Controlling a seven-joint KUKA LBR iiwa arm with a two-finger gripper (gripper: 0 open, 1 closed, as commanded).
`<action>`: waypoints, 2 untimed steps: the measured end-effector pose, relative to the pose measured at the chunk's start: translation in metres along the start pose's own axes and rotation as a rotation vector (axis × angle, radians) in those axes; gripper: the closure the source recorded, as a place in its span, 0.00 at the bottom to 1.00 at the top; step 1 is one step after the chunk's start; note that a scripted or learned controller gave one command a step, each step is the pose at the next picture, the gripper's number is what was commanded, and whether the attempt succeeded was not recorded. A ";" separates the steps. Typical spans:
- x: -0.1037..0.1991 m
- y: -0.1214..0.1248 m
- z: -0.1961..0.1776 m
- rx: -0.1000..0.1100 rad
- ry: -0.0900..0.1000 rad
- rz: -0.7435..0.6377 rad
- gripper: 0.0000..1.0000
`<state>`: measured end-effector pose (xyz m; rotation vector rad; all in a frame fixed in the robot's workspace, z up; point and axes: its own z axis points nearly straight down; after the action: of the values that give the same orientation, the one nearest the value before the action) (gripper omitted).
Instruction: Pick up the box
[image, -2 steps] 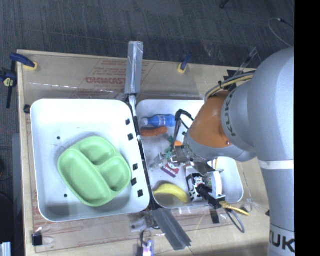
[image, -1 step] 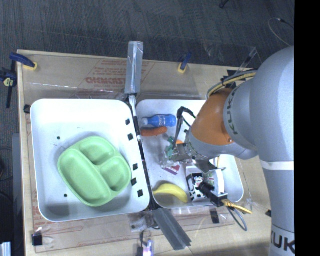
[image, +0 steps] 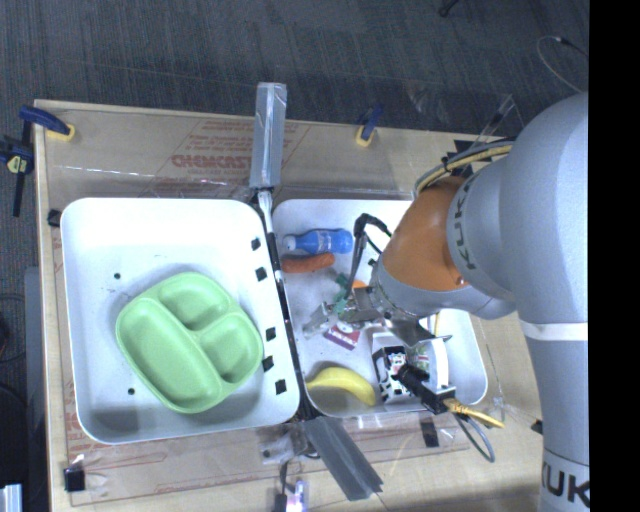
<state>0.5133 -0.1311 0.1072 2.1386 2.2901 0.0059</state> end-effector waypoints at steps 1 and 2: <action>0.008 0.036 -0.051 0.009 0.005 -0.199 0.00; 0.012 -0.002 0.009 -0.006 -0.010 -0.207 0.00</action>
<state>0.5110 -0.1190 0.0977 1.8832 2.4902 0.0006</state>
